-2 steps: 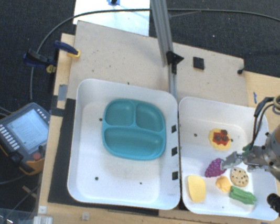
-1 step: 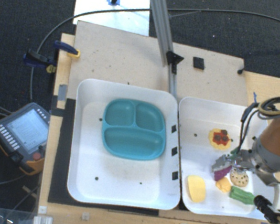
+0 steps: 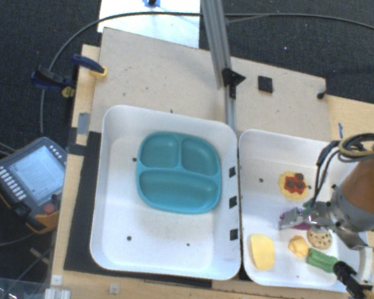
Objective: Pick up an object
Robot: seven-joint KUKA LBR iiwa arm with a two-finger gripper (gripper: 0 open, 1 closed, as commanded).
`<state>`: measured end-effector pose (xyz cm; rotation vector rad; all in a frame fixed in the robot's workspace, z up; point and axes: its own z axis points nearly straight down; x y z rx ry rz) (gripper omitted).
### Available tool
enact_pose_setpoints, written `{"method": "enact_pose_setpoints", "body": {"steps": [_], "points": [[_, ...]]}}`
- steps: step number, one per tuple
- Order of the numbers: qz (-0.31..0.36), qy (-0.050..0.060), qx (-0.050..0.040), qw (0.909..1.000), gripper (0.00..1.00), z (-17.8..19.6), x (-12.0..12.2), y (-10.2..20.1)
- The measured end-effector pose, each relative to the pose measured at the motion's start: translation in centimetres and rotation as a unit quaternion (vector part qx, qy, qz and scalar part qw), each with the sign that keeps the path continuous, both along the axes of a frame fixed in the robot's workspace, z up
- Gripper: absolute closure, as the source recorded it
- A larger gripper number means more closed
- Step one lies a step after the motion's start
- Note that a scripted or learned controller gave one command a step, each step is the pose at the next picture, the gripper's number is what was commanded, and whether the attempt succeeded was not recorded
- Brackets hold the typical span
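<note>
In the right bin (image 3: 270,163) lie several small items. A round yellow piece with red and dark toppings (image 3: 294,184) rests toward the far side. A yellow slab (image 3: 262,251) lies near the front edge. A small yellow lump (image 3: 298,246), a round tan cookie-like disc (image 3: 319,238) and a green piece (image 3: 322,260) cluster at the front right. My gripper (image 3: 294,219) hangs low in this bin, just left of the cookie disc and above the yellow lump. Nothing shows between its fingers.
The left bin (image 3: 106,231) holds a teal divided plate (image 3: 179,172). A metal pole (image 3: 217,30) slants across the board behind the bins. A teach pendant (image 3: 29,179) lies off the bench at left. Cables loop around the arm's wrist (image 3: 371,194).
</note>
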<state>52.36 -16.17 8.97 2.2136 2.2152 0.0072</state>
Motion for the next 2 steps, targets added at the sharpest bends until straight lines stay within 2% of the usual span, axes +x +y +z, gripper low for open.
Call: {"method": "enact_pose_setpoints", "body": {"steps": [1, 2], "points": [[0.000, -0.003, 0.0007, 1.0000, 1.00, 1.2, 0.2, 0.1], [0.002, 0.001, 0.0006, 1.0000, 1.00, 7.6, 0.5, -0.3]]}}
